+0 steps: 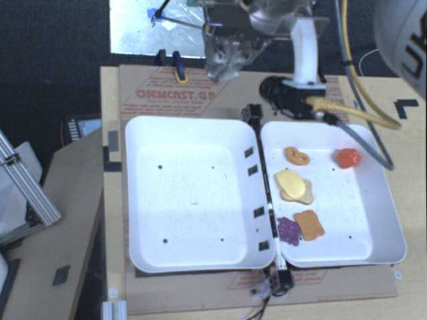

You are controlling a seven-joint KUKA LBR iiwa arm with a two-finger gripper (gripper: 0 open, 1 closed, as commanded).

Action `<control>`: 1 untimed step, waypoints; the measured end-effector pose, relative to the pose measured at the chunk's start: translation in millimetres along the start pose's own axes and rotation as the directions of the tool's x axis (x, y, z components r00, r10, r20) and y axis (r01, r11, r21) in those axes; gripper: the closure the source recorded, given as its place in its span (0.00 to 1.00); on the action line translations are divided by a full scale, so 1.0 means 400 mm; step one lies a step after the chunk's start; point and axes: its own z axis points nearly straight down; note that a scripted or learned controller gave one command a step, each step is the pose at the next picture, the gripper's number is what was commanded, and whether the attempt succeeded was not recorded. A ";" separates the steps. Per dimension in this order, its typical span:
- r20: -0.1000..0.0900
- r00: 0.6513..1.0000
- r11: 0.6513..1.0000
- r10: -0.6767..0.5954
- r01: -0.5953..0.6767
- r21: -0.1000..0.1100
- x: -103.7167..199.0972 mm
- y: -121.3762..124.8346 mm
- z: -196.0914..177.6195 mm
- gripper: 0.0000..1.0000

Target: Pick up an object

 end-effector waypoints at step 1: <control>-0.001 1.000 1.000 -0.006 0.006 -0.002 0.001 0.000 -0.028 1.00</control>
